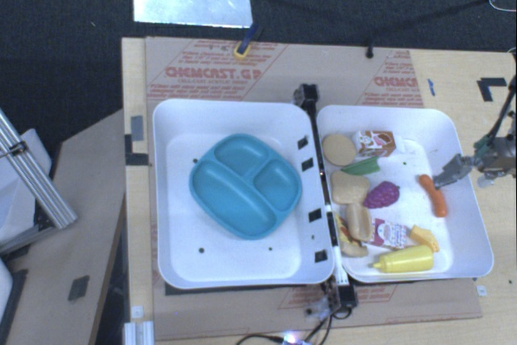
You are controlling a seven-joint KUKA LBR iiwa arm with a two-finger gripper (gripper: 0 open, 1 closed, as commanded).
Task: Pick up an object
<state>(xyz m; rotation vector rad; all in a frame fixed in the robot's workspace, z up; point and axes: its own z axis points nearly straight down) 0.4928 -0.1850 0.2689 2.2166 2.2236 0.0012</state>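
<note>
The gripper (pixel 447 174) hangs just right of the carrot (pixel 432 195) at the right bin's (pixel 472 250) far edge, likely lining up a grab, though I cannot tell how its jaws stand

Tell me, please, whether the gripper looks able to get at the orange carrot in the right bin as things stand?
Probably yes. The gripper sits at the right bin's right edge, close beside the carrot, which lies apart from the other food with bare floor around it and nothing over it.
</note>
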